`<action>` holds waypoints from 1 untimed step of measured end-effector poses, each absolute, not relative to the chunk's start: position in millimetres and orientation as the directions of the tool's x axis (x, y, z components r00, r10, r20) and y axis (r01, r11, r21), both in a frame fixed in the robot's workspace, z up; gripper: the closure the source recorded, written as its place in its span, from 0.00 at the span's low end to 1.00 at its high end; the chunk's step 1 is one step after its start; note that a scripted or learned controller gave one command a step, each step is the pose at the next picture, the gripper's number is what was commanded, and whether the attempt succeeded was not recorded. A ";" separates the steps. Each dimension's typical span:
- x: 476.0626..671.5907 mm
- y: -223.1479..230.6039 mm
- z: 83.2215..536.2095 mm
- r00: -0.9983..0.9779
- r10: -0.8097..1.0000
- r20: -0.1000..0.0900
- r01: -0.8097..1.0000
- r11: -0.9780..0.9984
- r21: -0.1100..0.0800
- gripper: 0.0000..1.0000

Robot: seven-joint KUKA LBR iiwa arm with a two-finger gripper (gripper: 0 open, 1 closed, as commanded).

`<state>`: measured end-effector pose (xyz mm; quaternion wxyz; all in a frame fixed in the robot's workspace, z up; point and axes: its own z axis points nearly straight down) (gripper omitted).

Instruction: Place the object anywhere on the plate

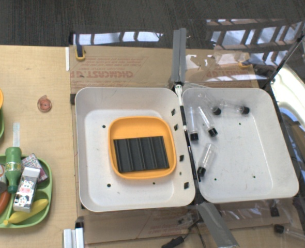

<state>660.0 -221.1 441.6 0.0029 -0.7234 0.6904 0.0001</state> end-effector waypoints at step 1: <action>659.9 -216.3 441.6 0.415 -0.910 -0.003 -0.910 -0.415 -0.005 1.00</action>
